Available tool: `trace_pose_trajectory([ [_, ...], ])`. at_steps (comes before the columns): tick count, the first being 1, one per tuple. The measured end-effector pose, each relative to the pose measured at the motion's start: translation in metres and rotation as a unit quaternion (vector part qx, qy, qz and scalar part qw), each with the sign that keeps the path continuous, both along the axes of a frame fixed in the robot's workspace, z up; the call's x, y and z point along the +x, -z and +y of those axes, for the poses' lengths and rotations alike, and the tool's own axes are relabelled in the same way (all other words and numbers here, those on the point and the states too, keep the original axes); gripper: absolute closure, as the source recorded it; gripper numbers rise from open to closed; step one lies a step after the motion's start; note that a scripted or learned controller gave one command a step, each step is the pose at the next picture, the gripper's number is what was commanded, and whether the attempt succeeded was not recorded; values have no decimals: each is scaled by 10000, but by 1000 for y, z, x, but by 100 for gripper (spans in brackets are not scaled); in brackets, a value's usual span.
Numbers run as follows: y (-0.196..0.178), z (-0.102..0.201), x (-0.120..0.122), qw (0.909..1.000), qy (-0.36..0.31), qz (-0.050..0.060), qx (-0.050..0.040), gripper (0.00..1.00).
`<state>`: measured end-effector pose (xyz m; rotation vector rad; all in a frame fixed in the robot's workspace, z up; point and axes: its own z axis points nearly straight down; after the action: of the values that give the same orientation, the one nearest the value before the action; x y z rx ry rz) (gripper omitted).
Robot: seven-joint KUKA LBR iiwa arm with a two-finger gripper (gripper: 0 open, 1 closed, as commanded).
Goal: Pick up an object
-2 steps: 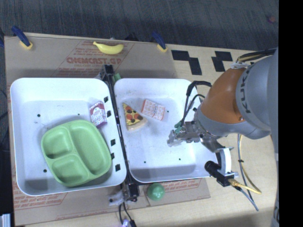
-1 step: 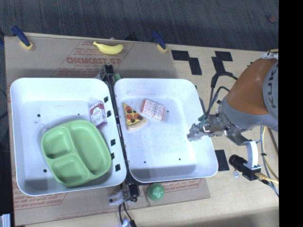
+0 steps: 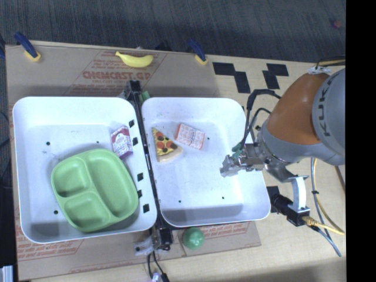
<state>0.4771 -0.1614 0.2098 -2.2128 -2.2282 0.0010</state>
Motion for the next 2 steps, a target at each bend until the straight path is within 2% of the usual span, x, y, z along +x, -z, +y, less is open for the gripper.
trace_pose_trajectory([
  [1, -6, 5, 114, 10000, 5, -11, -3, 100],
  [2, -6, 4, 113, 10000, 5, -4, -4, 0],
])
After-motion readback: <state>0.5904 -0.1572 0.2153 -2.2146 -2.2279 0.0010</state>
